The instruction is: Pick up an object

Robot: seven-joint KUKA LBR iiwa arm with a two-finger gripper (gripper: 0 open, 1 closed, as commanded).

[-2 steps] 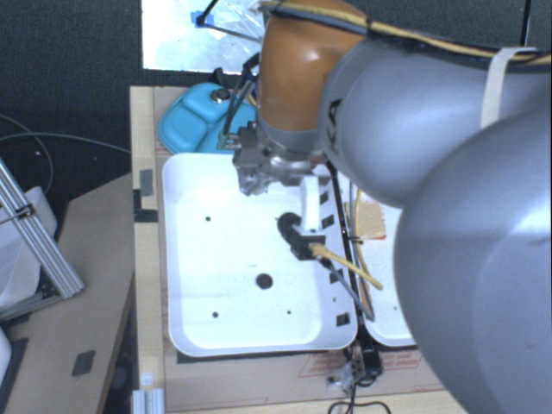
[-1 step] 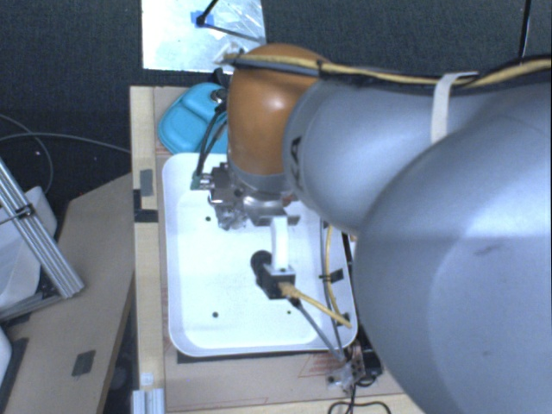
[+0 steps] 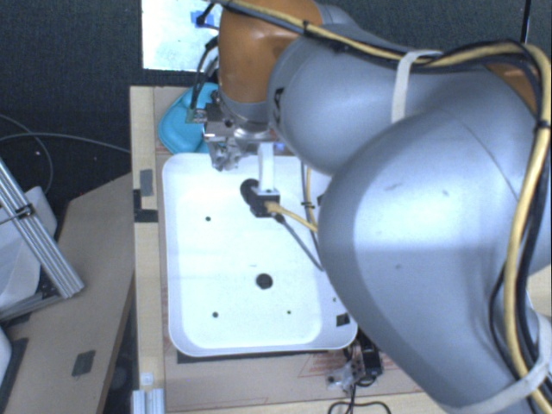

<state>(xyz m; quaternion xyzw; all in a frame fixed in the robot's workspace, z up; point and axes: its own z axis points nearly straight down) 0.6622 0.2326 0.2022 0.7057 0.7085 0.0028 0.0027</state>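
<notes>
A light blue rounded object (image 3: 178, 123) lies at the left edge of the far bin, partly hidden by the arm. My gripper (image 3: 224, 152) hangs under the orange wrist band, just right of the blue object and over the far rim of the near white bin (image 3: 185, 257). It is small, and dark against the arm. Nothing can be seen held in it. A black connector with a yellow cable (image 3: 259, 200) hangs just below it, over the bin floor.
The grey arm covers the whole right side of the view and most of the far bin. The near bin's floor shows a dark round spot (image 3: 264, 281) and small black dots. Aluminium framing (image 3: 34, 248) stands off the bench at left.
</notes>
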